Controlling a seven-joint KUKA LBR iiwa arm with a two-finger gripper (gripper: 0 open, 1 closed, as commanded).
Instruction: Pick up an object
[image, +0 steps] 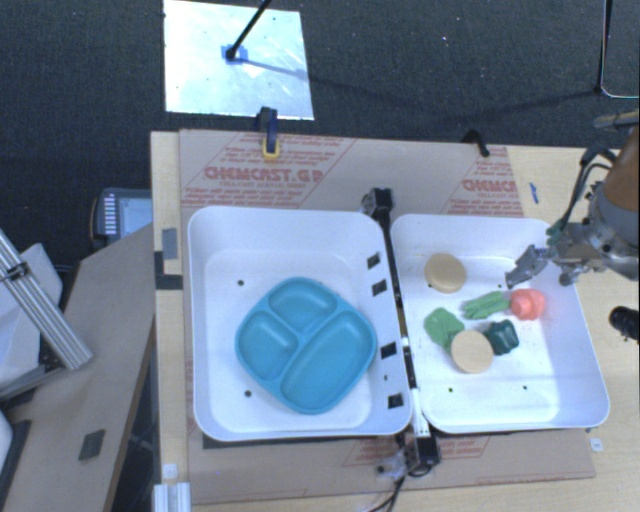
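In the right bin (575, 395) I see a loose cluster of small toy pieces. A tan round disc (445, 271) lies flat nearest the far side, apart from the rest. Below it, a long green piece (486, 304) lies at a slant, its right end just beside a pink-red lump (528, 304). A chunky green piece (442, 325) lies toward the bin's left; a second tan disc (471, 351) lies just beside it, touching a dark teal piece (502, 336).
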